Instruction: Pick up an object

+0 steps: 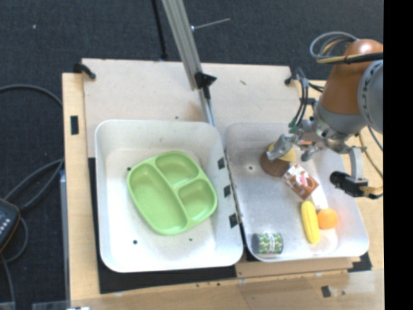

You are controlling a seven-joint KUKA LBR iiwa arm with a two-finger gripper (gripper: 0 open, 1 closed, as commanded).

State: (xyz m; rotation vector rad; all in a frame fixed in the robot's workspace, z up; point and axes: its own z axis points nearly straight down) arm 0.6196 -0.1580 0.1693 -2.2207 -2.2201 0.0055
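Observation:
In the right bin [251, 192] my gripper [295, 149] hangs low over the far end, open. Just below its left finger lies a brown round object [273, 166] with a small yellow piece [288, 154] at its edge; nothing shows held between the fingers. A red and white patterned packet [301, 181] lies just in front of the gripper. Nearer the front are a yellow banana-shaped toy [310, 222], an orange ball [327, 218] and a green can [268, 242] on its side.
The left bin [110, 173] holds a green divided plate [171, 191]. A metal pole [184, 37] slants up from between the bins at the back. The arm's grey and orange wrist [345, 95] and its cables stand over the right bin's far right corner.

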